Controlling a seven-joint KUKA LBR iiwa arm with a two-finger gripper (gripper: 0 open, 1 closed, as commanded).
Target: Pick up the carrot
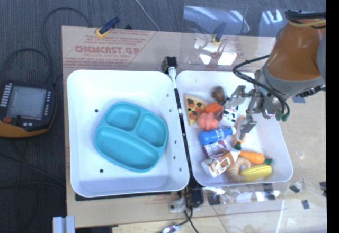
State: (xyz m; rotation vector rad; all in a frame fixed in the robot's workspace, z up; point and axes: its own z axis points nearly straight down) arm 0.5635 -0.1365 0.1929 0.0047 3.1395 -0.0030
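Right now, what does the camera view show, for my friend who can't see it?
The gripper hangs open over the right bin of toy food, with the carrot lying near the bin's front. The left bin holds a blue divided tray.

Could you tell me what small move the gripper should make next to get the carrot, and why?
Probably shift the gripper toward the near right corner of the right bin and lower it: the carrot lies there beside the corn cob, apart from the gripper, ungrasped.
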